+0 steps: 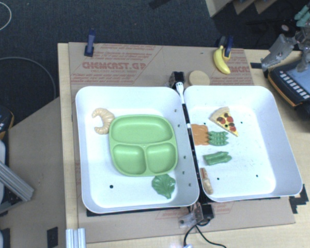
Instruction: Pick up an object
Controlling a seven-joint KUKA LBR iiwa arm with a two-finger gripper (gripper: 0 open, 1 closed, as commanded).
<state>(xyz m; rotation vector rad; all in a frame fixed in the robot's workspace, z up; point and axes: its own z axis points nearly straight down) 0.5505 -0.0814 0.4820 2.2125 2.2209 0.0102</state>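
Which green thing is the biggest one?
The green divided plate in the left bin. It has three compartments and dwarfs the leafy piece below it and the small green vegetables.

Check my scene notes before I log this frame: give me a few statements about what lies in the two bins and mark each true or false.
1. The green three-compartment plastic plate lies in the left white bin. True.
2. The pizza slice toy with red dots lies on the green plate. False: it lies in the right white bin, near its back.
3. The tan croissant-shaped toy lies beside the plate's back left corner. True.
4. The yellow banana toy lies inside the right bin. False: it rests on the brown board behind the bins.
5. The leafy green toy lies in the left bin, in front of the plate. True.
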